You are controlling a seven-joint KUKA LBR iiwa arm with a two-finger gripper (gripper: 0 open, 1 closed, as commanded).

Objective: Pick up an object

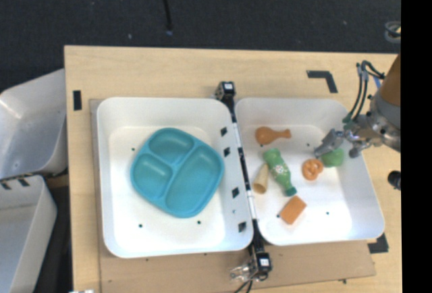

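Arm enters from the right edge of the frame; gripper [335, 144] low over the right bin [358, 217], in its upper right part. Grey fingers [326, 145] point left and down. Whether they are spread or closed: cannot tell, too small and blurred. A green lump [333, 158] sits right at the fingertips, touching or just beside them; not seen between the fingers, so no hold is claimed.

Step in hand, by judgement: closing in for a grasp on the green lump, or on the orange ring [312, 169] just left and below it. To do it well: centre the fingers on one item alone, as the two lie very close and a wide approach may nudge the ring. Descend straight, close, then lift clear of the bin wall at right.

Other candidates in the right bin: drumstick [272, 135] upper centre; green bottle [280, 173] mid bin, lying tilted; cone [260, 179] at its left, near the divider; orange block [293, 210] lower centre, well apart from the rest, likely the easiest pick.

Left bin [115, 231] holds a blue tray [177, 171].
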